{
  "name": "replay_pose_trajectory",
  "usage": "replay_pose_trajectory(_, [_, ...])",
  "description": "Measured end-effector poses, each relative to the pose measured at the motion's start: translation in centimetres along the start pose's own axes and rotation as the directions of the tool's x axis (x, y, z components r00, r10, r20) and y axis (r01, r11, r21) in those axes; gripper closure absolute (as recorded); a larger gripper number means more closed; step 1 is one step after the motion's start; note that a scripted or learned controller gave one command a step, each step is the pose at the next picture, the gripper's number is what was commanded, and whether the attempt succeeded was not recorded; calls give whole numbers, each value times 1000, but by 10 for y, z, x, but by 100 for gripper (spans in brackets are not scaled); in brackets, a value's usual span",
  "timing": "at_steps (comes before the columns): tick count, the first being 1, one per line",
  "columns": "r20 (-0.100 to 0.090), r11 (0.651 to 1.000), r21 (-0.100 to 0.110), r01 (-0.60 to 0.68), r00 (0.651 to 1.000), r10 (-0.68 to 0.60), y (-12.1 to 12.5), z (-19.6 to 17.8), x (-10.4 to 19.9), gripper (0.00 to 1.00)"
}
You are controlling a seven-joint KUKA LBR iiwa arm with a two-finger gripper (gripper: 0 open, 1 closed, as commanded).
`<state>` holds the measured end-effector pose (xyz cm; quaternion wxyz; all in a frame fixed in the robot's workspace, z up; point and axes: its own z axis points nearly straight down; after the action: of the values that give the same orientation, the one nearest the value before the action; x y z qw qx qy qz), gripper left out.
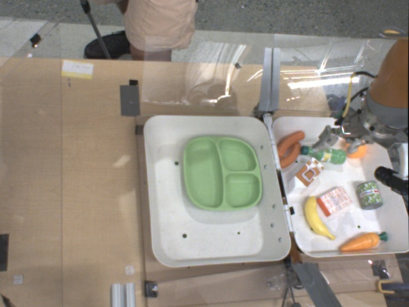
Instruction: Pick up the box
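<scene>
In the right-hand shallow white bin (390, 251), approx. at its centre, the small orange-and-white cardboard box (335, 201) is seen lying flat, slightly skewed. Just left of it a yellow plastic banana (316, 218) is laid lengthwise, and near of it, by the bin's near rim, an orange toy carrot w/ green top (360, 241) is found. To the box's right a small round green-labelled can (369, 194) is placed, close but apart. Farther back, a red-orange toy sausage (289, 147) lies at the far-left corner, w/ a small brown-and-white carton (309, 172) just near of it and a green-capped clear bottle (324, 154) on its side to the right.

The grey arm w/ orange band (391, 85) is seen entering from the far right; its two-finger gripper (337, 133) is positioned over the far part of that bin, above the bottle and well apart from the box. Whether it is open or closed cannot be told, and nothing can be made out in its grasp.

In the left-hand white bin (166, 235) a pale green three-compartment plastic plate (222, 172) is set approx. centrally. Beyond the bench, a person in beige shorts (160, 11) is partly seen at the far edge.
</scene>
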<state>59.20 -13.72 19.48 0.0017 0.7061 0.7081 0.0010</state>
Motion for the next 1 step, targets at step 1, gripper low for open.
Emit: replay_pose_trajectory(1, [0,1000,1,-27,1000,27,-72,67,-4,0])
